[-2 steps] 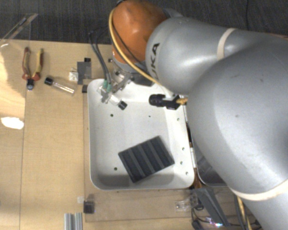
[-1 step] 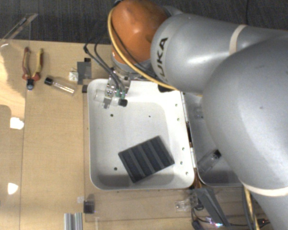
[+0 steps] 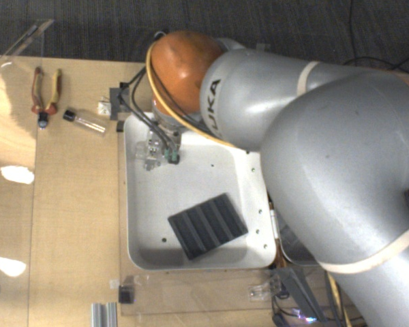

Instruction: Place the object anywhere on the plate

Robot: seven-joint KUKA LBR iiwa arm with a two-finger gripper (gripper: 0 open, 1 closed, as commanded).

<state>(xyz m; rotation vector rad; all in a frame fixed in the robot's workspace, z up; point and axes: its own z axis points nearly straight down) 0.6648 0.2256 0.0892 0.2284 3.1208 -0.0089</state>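
While the grey KUKA arm [image 3: 313, 135] reaches in from the right, its gripper [image 3: 158, 152] hangs over the upper left corner of the left white bin [image 3: 140, 240]; whether it is parted or closed, I cannot tell. A dark ribbed rectangular plate [image 3: 208, 225] lies flat near the bin's lower middle, apart from the gripper. Red-handled pliers [image 3: 45, 94] and a small vial [image 3: 84, 120] rest on the wooden bench [image 3: 61, 216]

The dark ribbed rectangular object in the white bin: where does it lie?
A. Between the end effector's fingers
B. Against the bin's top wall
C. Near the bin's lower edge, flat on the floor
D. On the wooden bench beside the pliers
C: the dark ribbed rectangular object lies flat on the white bin floor near its lower edge, apart from the end effector.
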